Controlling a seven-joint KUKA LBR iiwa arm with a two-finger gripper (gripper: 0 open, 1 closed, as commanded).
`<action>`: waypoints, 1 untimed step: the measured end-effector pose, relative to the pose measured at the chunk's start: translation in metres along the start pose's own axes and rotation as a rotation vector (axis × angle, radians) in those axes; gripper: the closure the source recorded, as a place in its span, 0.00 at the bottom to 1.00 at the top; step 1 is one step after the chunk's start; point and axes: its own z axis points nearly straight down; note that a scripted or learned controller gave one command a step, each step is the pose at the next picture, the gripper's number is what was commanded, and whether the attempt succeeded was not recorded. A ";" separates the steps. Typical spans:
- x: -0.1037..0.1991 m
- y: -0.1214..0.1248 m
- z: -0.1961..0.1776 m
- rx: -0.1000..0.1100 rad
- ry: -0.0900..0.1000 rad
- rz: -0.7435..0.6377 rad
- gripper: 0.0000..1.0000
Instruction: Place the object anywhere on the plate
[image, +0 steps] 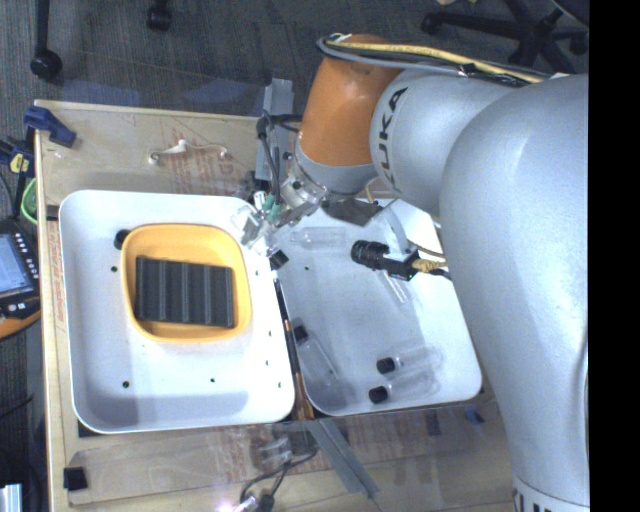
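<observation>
The gripper (262, 218) hangs just off the upper right corner of the yellow plate (135, 250), over the seam where the two bins meet. It is too tangled in its own glinting metal for me to tell whether it is spread or closed, and I can see nothing held in it. Behind it the orange band (335, 110) and the thick grey arm (480, 200) rise to the right of the plate.

The plate sits in the left bin (170, 400). A dark ribbed block (185, 292) lies flat on the plate, inside its rim and filling most of its well.

A small black piece (278, 258) lies just right of the plate, at the near wall of the right bin (350, 310). Further right of the plate and lower, clear plastic tubes with black caps (412, 368) lie together on that bin's floor, well apart from the gripper. Bare wooden bench (130, 135) shows above the plate.
</observation>
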 end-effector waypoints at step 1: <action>0.000 0.000 0.000 0.000 0.000 0.000 0.00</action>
